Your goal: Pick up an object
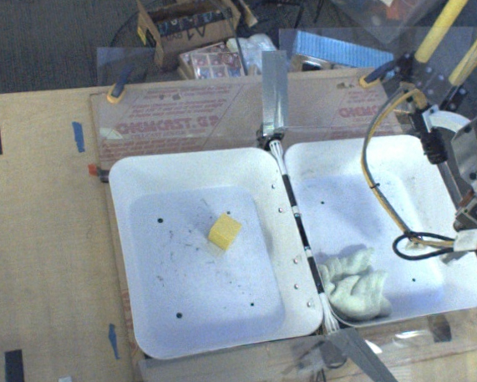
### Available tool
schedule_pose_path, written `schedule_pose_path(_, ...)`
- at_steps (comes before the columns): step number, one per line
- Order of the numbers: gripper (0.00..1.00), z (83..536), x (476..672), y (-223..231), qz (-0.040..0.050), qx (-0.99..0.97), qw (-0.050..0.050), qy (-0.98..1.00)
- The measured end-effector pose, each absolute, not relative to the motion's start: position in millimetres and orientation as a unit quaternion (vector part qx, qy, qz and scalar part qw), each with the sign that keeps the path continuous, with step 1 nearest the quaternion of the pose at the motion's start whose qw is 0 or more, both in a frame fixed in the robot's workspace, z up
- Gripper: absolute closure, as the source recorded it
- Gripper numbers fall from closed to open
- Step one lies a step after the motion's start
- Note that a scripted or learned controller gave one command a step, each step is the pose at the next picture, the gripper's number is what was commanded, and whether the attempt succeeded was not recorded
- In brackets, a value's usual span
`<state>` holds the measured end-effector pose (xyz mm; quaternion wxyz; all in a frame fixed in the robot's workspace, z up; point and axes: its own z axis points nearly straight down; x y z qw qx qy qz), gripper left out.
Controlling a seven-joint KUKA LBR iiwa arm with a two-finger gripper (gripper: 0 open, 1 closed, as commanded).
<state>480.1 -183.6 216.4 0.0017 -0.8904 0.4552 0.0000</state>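
- Camera view looks down at a slant on a wooden counter [42, 247] that carries two shallow white bins side by side.
- Left bin [129, 188] holds a small yellow block [225, 231], lying a little above the middle of the bin floor, tilted so its corners point up and down the picture; nothing touches it.
- Right bin [337, 168] holds a crumpled white cloth-like thing [355, 284], bunched in the near left corner, against the wall that meets the left bin.
- A black and yellow cable [377, 177] loops over the right bin, from the top right down to a coil near the bin's right rim.
- The arm [462, 156] reaches in at the right edge, above the right bin's far right side, well apart from the yellow block and apart from the white thing.
- The end effector cannot be made out clearly at that edge, so whether it is spread or pressed together cannot be told.
- Behind the bins lies a cardboard sheet [181, 120] with red print.
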Motion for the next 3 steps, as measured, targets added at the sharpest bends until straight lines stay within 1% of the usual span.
schedule_pose_path(1,1.00,158.8,479.6,-207.5,0.0013,-0.853,0.001,0.522)
schedule_pose_path(2,1.00,89.4,482.0,-102.7,-0.0026,-0.746,0.002,0.666)
schedule_pose_path(3,1.00,237.3,481.5,-84.8,0.0002,-0.825,0.002,0.565)
